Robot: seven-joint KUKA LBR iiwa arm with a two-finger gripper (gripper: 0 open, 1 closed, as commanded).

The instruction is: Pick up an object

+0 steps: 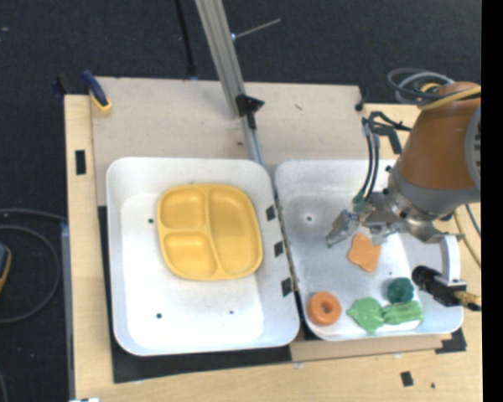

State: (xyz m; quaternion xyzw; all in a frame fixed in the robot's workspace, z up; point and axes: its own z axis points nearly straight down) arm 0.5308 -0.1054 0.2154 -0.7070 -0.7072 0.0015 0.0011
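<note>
Down at the front edge of the right bin (302, 193) sits a row of small things: an orange ring (324, 307) at the left, then a crumpled green piece (384, 314) stretched along the rim, its long axis running left to right, and a dark teal lump (400, 290) just behind its right end. A little further back lies an orange wedge (365, 253), set on a slant, its longer side running from upper left to lower right, apart from the ring and the green piece.

Over that wedge hangs the arm (436, 153), grey with its orange band, reaching in from the right. Its hand (358, 226) is just above and to the left of the wedge, the metal fingers (339, 228) pointing down and leftward toward the bin floor. They look splayed apart, with nothing caught between them.

Across the divide, the left bin (138, 308) carries a yellow divided plate (210, 230), three compartments up, lying flat near its middle. Both bins rest on the pale wooden tabletop (159, 115), where a metal pole (222, 48) rises behind them.
</note>
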